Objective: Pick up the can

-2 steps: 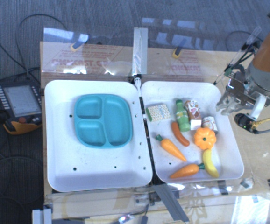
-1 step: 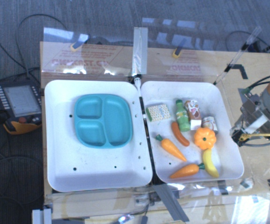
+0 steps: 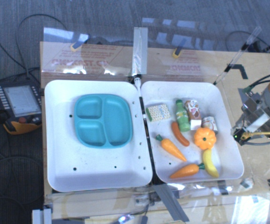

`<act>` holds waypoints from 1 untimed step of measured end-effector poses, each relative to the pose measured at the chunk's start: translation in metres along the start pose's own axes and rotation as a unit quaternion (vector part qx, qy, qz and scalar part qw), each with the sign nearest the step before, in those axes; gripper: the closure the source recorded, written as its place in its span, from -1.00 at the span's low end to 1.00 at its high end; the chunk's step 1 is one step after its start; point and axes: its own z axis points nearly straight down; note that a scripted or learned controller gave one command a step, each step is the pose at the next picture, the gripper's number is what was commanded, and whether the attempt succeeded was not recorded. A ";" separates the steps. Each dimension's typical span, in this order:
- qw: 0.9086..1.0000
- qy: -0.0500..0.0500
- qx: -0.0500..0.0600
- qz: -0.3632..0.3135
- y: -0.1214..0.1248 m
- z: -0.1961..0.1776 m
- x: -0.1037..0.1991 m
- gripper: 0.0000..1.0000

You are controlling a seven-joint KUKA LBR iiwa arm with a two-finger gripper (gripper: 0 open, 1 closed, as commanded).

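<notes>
Can: small silvery tin can with a reddish label (image 3: 209, 123), in the right-hand shallow white bin (image 3: 228, 111), near that bin's gripper-side wall; closest of all the items to the gripper, well apart from it, off to its view-left.
Can's pose: too small to tell whether upright or on its side.
Gripper: grey and white two-finger gripper (image 3: 251, 121), outside the bin's right wall, over the bare bench; holding nothing visible.
Gripper state: cannot be told, the end of the tool being a blur of grey parts.
Nearest neighbours of the can: round orange toy pumpkin (image 3: 204, 138), just beside the can on the camera's side; brown and red carton (image 3: 192, 110), just beside it on the side away from the gripper.
Further from the gripper: green plastic bottle (image 3: 182, 115), beside the carton; orange-red toy sausage (image 3: 180, 134), below the bottle; pale patterned square block (image 3: 157, 112), near the bin's far wall from the gripper.
Toward the camera: yellow toy banana (image 3: 209, 163), below the pumpkin; two orange toy carrots, one mid-bin (image 3: 172, 148), one along the near wall (image 3: 185, 171), its green end touching the banana.
Farthest from the gripper: left-hand white bin (image 3: 60, 162), holding a blue three-compartment plastic plate (image 3: 102, 120).
Beyond the bench: black and orange control pendant (image 3: 16, 105) on the grey carpet.
</notes>
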 end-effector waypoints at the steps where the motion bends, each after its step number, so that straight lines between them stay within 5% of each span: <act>1: 0.999 0.003 -0.004 -0.037 0.022 -0.107 0.003 1.00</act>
